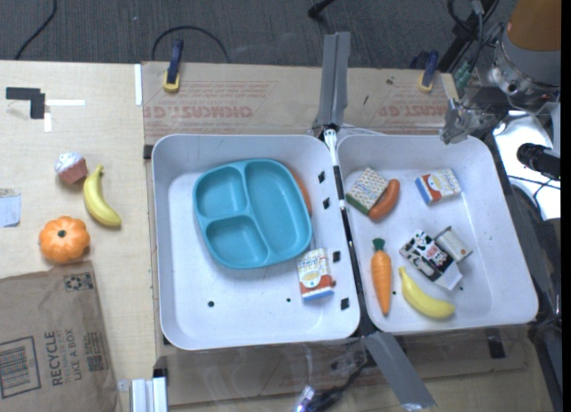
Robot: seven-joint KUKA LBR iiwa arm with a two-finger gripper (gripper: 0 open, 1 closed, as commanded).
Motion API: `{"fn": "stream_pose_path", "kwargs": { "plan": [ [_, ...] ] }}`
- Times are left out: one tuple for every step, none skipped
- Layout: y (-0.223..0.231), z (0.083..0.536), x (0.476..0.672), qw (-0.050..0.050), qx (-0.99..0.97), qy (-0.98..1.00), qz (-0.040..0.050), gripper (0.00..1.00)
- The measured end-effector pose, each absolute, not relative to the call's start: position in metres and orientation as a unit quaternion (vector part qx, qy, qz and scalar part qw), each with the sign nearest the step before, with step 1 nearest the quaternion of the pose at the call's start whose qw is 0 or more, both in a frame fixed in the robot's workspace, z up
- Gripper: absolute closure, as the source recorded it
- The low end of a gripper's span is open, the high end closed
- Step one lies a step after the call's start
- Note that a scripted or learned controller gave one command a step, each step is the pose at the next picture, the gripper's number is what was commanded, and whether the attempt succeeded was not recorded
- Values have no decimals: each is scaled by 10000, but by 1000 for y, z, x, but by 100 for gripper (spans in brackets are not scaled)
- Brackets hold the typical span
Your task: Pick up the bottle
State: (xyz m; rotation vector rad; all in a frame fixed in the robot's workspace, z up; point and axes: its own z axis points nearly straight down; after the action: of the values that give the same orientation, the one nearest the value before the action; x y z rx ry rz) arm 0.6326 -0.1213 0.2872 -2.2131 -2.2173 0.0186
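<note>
Metal two-finger gripper (pixel 457 125), can't tell its state. Below-left of it, glossy turquoise three-compartment plastic tray (pixel 252 212) sits in the shallow white left bin (pixel 169 250).

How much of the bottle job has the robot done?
Nothing looks done yet. The gripper sits over the far rim of the right white bin, apart from the toys lying inside. Reaching down, gripping and lifting are all left. I cannot tell which toy is the bottle.

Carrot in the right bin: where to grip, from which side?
From above, across the thick orange part below the green top. The carrot lies flat, tip pointing down the view; its lower half is thinner and close to the banana.
</note>
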Motion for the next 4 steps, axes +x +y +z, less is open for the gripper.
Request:
{"fn": "stream_pose_path", "kwargs": {
  "plan": [
    [-121, 287, 633, 44, -7065, -7077, 60, 0],
    [-98, 92, 573, 21, -7518, -6594, 23, 0],
    [-61, 188, 583, 16, -5120, -8590, 13, 0],
    [-62, 193, 583, 37, -5137, -8580, 28, 100]
  ]
}}
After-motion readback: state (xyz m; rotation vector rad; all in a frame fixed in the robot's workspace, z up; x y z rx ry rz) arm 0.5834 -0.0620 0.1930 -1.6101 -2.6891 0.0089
